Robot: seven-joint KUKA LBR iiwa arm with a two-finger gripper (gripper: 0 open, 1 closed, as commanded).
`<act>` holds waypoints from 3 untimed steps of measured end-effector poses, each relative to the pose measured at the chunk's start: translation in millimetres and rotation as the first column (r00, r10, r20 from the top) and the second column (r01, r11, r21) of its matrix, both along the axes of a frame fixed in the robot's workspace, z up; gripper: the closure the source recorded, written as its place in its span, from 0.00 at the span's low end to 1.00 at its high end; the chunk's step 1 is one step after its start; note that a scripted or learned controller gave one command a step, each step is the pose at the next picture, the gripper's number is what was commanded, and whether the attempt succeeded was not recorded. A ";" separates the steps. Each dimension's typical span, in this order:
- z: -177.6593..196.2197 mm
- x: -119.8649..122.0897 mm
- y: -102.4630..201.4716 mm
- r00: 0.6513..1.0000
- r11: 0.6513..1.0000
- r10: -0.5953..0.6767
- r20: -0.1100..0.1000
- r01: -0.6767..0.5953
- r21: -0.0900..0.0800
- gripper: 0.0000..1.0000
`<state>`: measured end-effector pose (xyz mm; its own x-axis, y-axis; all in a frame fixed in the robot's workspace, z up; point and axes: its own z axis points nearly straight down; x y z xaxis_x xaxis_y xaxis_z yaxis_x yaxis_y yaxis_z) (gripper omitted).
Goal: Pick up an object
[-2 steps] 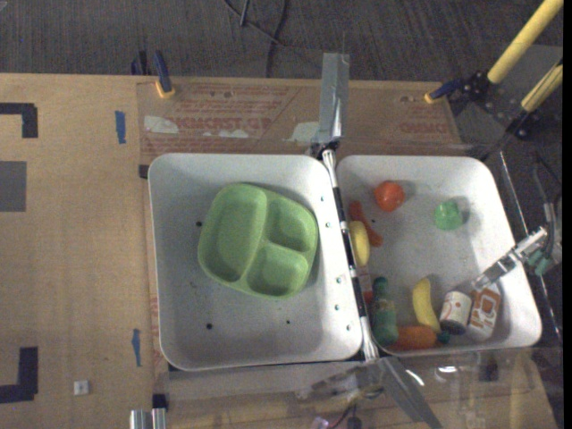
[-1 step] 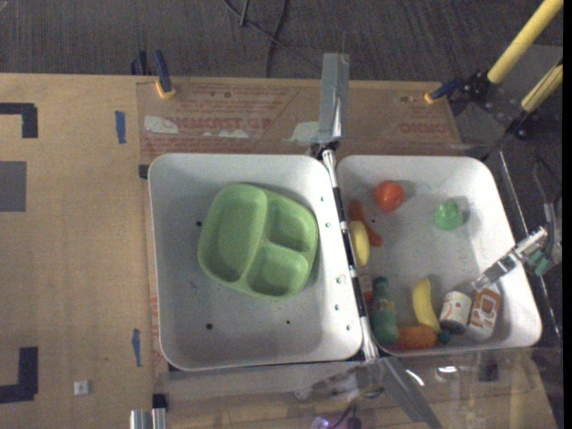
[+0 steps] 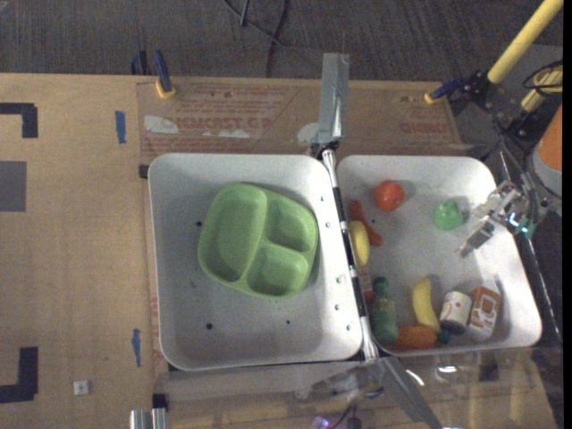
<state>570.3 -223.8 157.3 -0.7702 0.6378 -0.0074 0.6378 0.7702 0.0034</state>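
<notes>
On the tabletop (image 3: 80, 239), the left bin (image 3: 170, 329) holds a green divided plate (image 3: 259, 239), while the right bin (image 3: 514, 329) holds a banana (image 3: 423, 302), an orange ball (image 3: 389, 195) and cartons, with the jaws (image 3: 490, 217) spread wide, holding nothing, above its right side.

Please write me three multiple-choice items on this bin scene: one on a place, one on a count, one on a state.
1. Where does the green divided plate lie?
A. in the left bin
B. in the right bin
C. on the cardboard

2. How many compartments does the plate have?
A. two
B. three
C. five

3. How does the gripper stand relative to the toys?
A. closed on the banana
B. pressing the orange ball
C. over the right bin, with nothing between its fingers

Key: 1 A, the plate sits inside the left bin's walls; 2 B, three hollows show; 3 C, the banana and ball lie apart from it.
</notes>
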 end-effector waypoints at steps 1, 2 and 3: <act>0.1 0.0 -0.1 1.000 1.000 0.000 0.000 0.000 0.000 0.00; -68.8 0.0 0.8 0.995 0.995 0.100 0.002 -0.100 -0.001 0.00; 22.3 75.8 20.7 0.991 0.991 -0.134 0.002 0.134 0.000 0.00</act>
